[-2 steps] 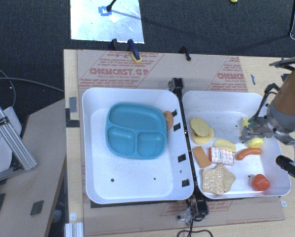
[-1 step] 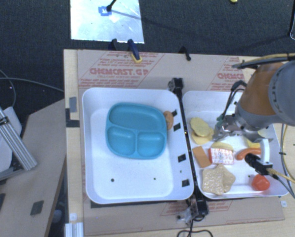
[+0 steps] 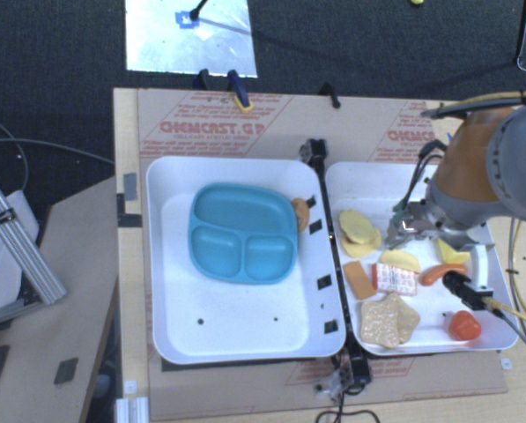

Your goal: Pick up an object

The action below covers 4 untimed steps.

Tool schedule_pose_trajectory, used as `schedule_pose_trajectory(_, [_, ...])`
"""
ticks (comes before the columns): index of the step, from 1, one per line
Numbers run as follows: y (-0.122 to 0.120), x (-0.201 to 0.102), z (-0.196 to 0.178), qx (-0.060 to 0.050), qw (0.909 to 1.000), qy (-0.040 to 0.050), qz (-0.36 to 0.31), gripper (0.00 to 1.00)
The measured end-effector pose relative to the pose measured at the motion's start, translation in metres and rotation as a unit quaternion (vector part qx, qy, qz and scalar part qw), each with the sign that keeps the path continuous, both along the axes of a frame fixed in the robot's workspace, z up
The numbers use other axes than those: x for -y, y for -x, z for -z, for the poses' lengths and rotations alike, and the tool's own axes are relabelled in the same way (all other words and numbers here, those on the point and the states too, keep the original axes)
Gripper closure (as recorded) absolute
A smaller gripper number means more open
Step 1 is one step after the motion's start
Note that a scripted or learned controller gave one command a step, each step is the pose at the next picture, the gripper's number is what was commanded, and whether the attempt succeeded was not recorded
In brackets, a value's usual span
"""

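gripper (image 3: 410,225): low in the right bin (image 3: 368,176); we can't tell its state
yellow toy food (image 3: 359,228): we reckon light, rigid, slick; pinch its edges

Glossy white plastic bins (image 3: 179,324), smooth blue plastic tray (image 3: 242,233), printed cardboard (image 3: 210,126)

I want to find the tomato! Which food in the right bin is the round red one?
The round red tomato sits at the right bin's lower right corner. The other foods beside it are yellow, orange or tan and flatter; the red-and-white packet is rectangular.
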State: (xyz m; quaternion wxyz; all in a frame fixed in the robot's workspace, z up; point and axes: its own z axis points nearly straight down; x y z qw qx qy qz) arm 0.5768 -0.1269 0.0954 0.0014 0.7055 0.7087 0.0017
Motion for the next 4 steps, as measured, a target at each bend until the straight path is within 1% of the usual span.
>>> schedule_pose_trajectory(1, [0.000, 0.000, 0.001, 0.000, 1.0000, 0.0000, 0.000, 0.00])
schedule_pose_trajectory(2, [0.043, 0.027, 0.012, -0.003, 1.0000, 0.0008, 0.003, 0.00])
schedule_pose_trajectory(3, [0.054, -0.048, 0.005, -0.002, 1.0000, -0.0003, -0.002, 0.00])
schedule_pose_trajectory(4, [0.053, -0.044, -0.006, -0.001, 1.0000, 0.0003, 0.001, 1.00])
